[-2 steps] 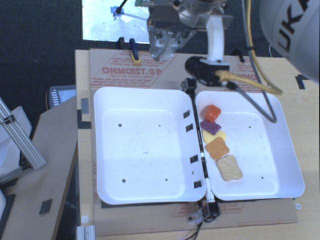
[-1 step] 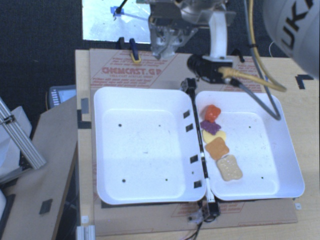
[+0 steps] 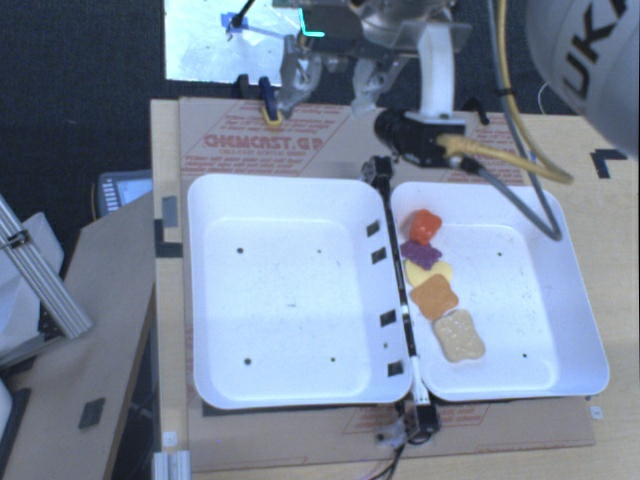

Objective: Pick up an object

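Several small toy foods lie in a row along the left side of the right bin [image 3: 560, 298]: a red-orange piece [image 3: 424, 225], a purple piece [image 3: 421, 254], a pale yellow piece [image 3: 430, 272] partly under it, an orange square [image 3: 434, 295] and a beige toast-like piece [image 3: 459, 335]. My gripper [image 3: 330, 80] hangs high beyond the far rim of the bins, over the cardboard sheet. It is open, its two fingers [image 3: 296, 80] spread apart with nothing between them. It is well away from the food pieces.
The left bin [image 3: 210, 298] sits beside the right one, joined by a black clipped divider [image 3: 392, 288]. A yellow hose and grey cable [image 3: 510, 163] run over the right bin's far rim. A cardboard sheet [image 3: 250, 138] lies under both bins.
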Motion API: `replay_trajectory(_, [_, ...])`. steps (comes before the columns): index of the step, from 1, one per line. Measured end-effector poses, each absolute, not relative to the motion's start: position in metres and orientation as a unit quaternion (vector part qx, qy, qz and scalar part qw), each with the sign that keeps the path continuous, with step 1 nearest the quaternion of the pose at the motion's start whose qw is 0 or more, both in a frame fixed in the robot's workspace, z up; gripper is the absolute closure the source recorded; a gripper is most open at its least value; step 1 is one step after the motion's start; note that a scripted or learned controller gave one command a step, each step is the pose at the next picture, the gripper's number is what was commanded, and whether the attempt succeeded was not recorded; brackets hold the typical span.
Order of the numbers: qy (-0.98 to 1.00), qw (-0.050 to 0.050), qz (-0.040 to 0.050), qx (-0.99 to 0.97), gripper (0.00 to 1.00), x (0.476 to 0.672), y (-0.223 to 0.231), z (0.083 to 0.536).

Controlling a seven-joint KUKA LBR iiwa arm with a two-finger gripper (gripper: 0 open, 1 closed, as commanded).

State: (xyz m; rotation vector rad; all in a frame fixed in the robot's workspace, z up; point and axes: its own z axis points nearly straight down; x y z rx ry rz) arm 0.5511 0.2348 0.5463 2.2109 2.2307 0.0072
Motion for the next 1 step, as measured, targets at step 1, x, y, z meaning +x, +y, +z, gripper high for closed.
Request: replay_trajectory(1, [0.711,0.001,0.0037,0.703,1.00,0.5512,0.2352,0.5578])
